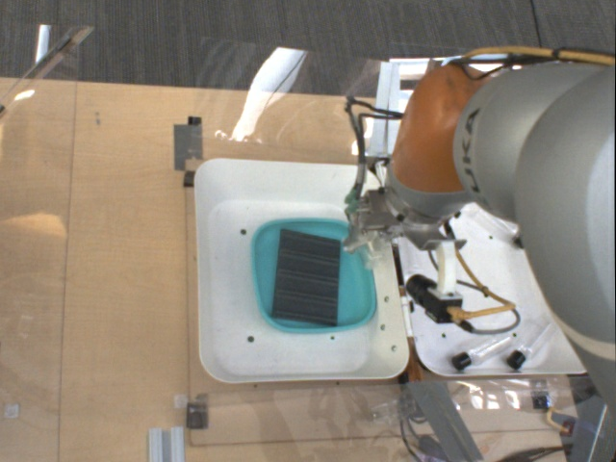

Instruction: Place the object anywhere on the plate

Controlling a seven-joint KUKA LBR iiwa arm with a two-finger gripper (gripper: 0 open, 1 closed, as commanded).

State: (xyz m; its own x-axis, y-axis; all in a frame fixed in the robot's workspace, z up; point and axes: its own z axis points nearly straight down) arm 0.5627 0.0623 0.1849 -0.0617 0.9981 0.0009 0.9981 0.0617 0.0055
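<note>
Already the dark ribbed block lies on the teal plate in the left bin, so the hand, grip state untellable, at the plate's right rim, needs only lift clear.

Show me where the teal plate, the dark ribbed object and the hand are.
teal plate (265, 258): camera view, bare left rim.
dark ribbed object (308, 277): camera view, middle of its ribbed top, lying on the plate.
hand (369, 241): camera view, its tip, over the plate's right edge.
</note>
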